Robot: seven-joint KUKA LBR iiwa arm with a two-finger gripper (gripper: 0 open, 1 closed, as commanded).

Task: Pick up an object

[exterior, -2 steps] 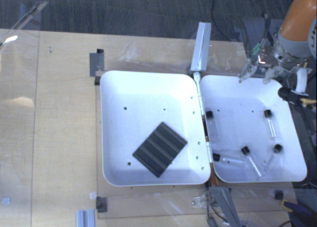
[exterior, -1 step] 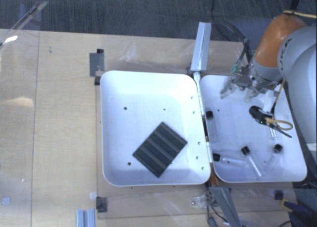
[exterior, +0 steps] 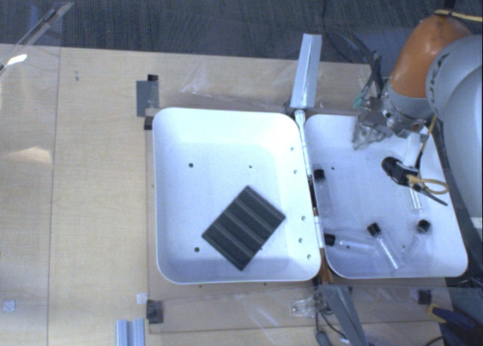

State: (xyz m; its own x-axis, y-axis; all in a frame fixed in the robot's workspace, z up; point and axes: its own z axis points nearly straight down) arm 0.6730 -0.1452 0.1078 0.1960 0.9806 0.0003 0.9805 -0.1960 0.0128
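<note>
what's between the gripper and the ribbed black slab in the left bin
Camera view: from the gripper, a small black piece, then the bins' adjoining rims, then bare white floor up to the ribbed black slab.

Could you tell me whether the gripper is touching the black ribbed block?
Apart: the camera view shows the gripper over the right bin, the ribbed block in the left bin.

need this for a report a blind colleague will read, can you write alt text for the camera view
The grey arm's gripper hangs over the upper left part of the right bin, which holds a scatter of small clear tubes and black caps. The left bin holds one dark ribbed slab, lying flat at a slant.
</note>
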